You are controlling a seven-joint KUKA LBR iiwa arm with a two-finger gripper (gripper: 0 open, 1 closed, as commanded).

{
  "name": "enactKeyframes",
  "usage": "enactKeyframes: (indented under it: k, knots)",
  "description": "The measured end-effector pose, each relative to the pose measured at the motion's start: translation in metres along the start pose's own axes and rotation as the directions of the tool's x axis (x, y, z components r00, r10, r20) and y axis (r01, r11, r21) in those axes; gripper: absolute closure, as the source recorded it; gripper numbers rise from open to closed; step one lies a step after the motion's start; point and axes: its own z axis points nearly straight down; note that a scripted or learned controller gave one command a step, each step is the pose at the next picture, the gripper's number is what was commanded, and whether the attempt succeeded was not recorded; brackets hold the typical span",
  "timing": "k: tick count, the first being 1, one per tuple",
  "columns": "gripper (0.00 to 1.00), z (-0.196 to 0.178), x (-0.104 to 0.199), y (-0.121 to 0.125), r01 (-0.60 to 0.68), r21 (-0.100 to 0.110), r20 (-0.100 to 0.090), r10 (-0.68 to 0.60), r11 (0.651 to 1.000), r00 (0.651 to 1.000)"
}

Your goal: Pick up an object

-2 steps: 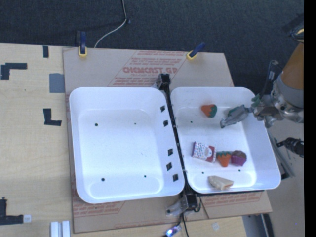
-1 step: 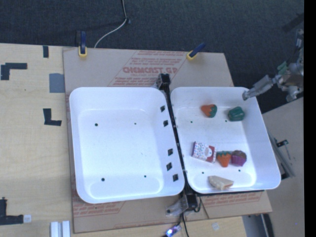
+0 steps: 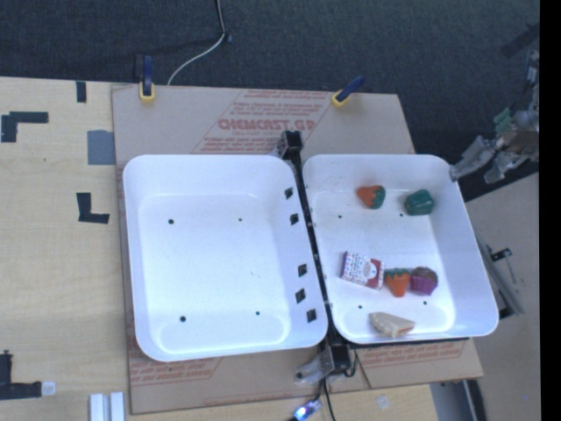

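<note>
Gripper hangs outside the right bin, just past its upper right corner, touching none of the toys; whether it is parted or closed cannot be told. Inside that bin, nearest the corner, lies a green pepper, with a red-and-green strawberry beside it. Further down sit a small red-and-white carton, a carrot, a purple toy and a bread wedge.

You are looking at an evenly lit, fairly bright scene with a cool bluish cast; the two white bins run close to overexposed, so their inner walls lose detail. Shadows are soft and short, hugging the small objects and the bin rims. The whole picture is slightly soft and low in resolution, and the printing on the cardboard sheet reads only faintly
</note>
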Motion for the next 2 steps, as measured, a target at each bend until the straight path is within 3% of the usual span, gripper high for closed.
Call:
enactKeyframes:
  k: [1, 2]
  knots:
    - [1.00, -0.030, 0.096, -0.039, 0.008, -0.001, -0.005, -0.008, 1.000, 1.000]
    - [1.00, 0.032, 0.134, -0.057, 0.002, 0.008, -0.004, -0.002, 1.000, 1.000]
